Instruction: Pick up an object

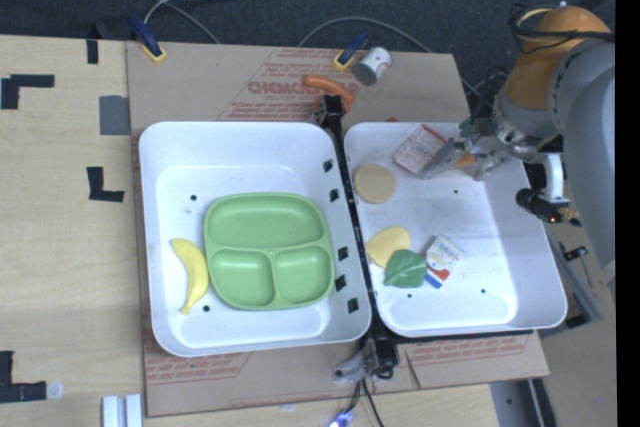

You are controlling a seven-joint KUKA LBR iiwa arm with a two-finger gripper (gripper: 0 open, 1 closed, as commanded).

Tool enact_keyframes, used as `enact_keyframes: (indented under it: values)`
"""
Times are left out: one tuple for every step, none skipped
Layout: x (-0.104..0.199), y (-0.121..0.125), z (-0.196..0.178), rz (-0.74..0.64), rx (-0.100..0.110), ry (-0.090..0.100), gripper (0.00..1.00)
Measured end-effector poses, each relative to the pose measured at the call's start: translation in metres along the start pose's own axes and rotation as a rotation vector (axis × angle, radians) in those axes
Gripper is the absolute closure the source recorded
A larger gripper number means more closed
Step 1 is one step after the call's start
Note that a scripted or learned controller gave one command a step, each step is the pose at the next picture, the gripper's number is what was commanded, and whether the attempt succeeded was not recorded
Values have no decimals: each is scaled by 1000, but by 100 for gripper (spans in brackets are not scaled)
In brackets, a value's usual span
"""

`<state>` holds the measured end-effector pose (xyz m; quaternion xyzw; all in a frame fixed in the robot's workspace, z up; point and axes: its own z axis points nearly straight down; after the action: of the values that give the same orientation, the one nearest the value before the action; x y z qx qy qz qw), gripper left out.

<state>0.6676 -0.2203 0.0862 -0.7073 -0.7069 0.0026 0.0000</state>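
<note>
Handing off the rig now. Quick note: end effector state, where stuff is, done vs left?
End effector: low over the right bin's far side, beside a small packet; grip state unclear, nothing visibly held.
Right bin: tan disc, yellow piece, green leaf, small wrapper.
Left bin: green divided tray, banana.
Done: no pick confirmed.
Left: grasp and lift one object.

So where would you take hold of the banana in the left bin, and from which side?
Grip the banana across its thick middle, coming straight down from above. It lies flat on the left bin floor, curving along the green divided plate, whose rim crowds its right side. I'd close the hand across its narrow width, though the plate-side finger has little room.
</note>
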Motion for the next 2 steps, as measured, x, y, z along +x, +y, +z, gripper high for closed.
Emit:
enact_keyframes:
  values:
    - [-2, 1, -59, -2, -5, 3, 0]
    - [42, 2, 0, -2, -5, 2, 0]
